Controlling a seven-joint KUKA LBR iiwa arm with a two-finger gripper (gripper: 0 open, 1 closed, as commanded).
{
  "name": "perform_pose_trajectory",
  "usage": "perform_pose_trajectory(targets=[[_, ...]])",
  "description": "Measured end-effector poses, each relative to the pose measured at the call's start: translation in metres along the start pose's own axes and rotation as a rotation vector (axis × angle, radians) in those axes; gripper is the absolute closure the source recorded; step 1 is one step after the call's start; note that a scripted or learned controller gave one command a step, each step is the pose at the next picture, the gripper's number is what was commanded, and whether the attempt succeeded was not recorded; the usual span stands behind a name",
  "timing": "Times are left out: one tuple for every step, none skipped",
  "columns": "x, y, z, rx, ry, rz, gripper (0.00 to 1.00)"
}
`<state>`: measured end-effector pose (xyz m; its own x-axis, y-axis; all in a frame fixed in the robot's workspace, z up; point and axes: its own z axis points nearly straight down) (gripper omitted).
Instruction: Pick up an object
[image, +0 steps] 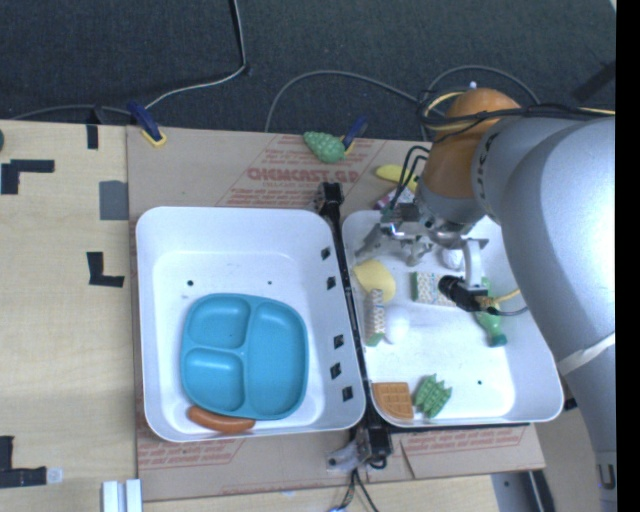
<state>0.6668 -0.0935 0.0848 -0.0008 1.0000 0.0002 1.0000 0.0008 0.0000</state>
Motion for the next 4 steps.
perform_pose_trajectory(targets=[[-0.002, -0.018, -0.001, -0.001, -0.002, 0.000, 0.00], [-0.002, -0.040, -0.001, -0.002, -0.002, 0.000, 0.00], [-0.010, -0.056, -0.001, -0.004, -0.002, -0.001, 0.00], [-0.008, -0.053, -0.016, -0.012, 0.001, -0.002, 1.00]])
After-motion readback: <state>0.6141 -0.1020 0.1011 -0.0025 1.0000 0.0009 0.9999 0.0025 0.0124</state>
